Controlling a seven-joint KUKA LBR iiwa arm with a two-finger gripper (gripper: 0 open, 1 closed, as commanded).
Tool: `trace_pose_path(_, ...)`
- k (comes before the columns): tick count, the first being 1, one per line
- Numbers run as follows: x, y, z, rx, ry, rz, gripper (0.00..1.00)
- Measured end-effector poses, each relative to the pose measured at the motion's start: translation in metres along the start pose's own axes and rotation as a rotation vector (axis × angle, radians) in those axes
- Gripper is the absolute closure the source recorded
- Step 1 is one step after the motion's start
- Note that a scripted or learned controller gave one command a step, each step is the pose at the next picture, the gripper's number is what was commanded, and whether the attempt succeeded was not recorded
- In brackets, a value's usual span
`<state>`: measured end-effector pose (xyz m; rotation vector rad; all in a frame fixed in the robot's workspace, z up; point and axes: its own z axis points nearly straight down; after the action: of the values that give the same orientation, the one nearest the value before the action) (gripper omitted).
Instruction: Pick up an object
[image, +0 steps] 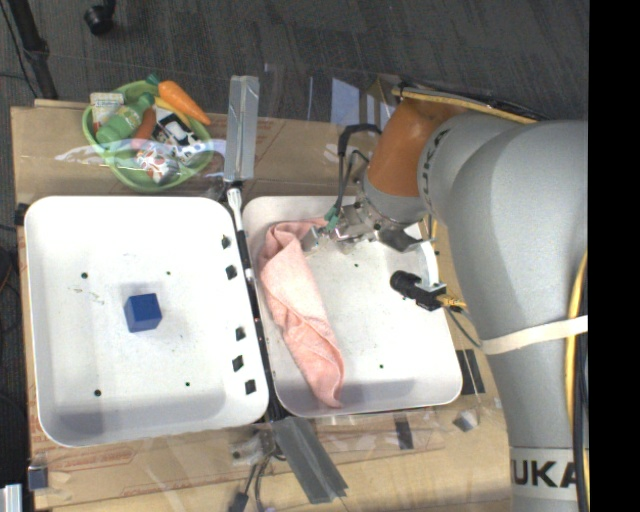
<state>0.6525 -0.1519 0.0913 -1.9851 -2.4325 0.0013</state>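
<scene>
Pink cloth (300, 315): lay crumpled along the left side of the right bin (420, 385). Gripper (335, 228): low at the cloth's upper end; finger state could not be told. Blue cube (143, 311): left bin (60, 225). Risk: loose folds slipping free on lifting.
</scene>
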Motion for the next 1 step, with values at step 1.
trace_pose_path(1,0.0193,0.0083,-0.0831,0.001,-0.001,-0.179,0.00)
